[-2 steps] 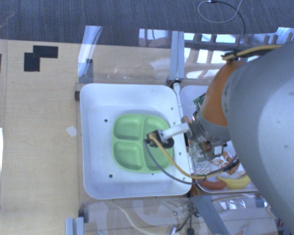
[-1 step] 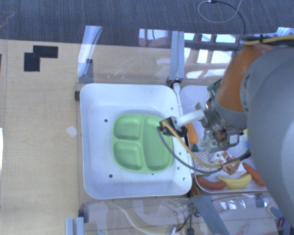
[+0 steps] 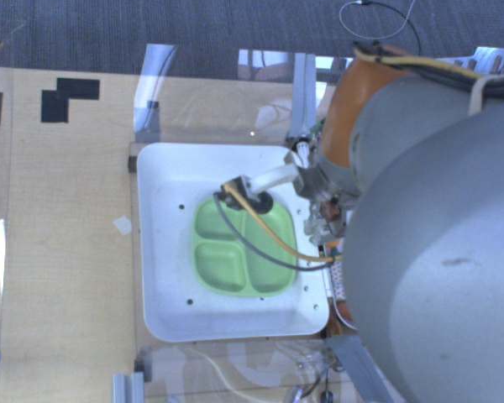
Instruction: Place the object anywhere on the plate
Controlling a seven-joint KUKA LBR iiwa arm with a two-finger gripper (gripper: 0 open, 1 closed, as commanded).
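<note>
Pale wood counter (image 3: pixel 59 250), grey carpet (image 3: pixel 193 11) past far edge | white bin (image 3: pixel 164 225) toward counter's right side | green three-compartment plate (image 3: pixel 235 263) flat mid-bin | gripper (image 3: pixel 322 217) at bin's right rim, just beside plate, under grey arm (image 3: pixel 437 250); opening: cannot tell | object to place: cannot tell where

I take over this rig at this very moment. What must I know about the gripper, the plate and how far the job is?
Gripper: low over the right side of the white bin, just beside the right edge of the green plate. I cannot tell if it holds anything.
Plate: three compartments, lying flat in the middle of the bin.
Object: I cannot pick it out; the grey arm covers the bin's right part.
Done: nothing that I can confirm; the compartments I can see hold no object.
Left: most likely the whole placing onto the plate. Check the gripper first.
</note>
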